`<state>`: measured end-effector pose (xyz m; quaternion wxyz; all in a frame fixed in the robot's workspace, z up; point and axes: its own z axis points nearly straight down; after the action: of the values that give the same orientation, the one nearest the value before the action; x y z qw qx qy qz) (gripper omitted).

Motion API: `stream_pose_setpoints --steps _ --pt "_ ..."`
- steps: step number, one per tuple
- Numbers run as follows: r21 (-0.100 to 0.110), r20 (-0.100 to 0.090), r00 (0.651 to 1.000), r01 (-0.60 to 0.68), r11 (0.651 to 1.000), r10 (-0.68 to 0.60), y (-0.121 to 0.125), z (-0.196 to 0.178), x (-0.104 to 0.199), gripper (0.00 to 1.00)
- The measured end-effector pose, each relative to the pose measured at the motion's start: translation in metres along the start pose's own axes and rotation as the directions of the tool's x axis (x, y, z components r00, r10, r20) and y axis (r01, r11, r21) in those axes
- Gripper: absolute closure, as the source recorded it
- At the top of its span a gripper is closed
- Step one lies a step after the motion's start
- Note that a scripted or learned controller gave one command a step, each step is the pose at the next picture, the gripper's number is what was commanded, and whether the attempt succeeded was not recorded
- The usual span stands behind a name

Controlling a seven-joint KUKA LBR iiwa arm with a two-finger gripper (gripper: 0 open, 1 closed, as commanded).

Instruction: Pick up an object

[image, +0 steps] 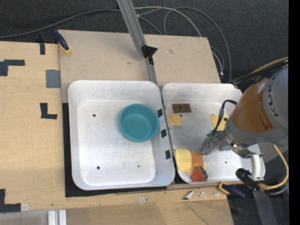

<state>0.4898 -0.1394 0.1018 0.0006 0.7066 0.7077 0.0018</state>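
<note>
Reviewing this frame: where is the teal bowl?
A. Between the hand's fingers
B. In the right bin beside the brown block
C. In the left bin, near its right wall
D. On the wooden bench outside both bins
C: the teal bowl sits upright on the floor of the left bin, close to the wall it shares with the right bin, apart from the arm.

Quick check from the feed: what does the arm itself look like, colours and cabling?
The arm has a rounded grey body with a broad orange band above the wrist. A thin black cable loops beside the band, and the end effector below is dark grey metal.
</note>
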Motion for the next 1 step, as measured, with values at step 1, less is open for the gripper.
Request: stream_pose_setpoints --steps 1 --pt "0.000 0.003 1.000 0.000 1.000 0.000 0.0015 -0.0628 -0.0005 1.00"
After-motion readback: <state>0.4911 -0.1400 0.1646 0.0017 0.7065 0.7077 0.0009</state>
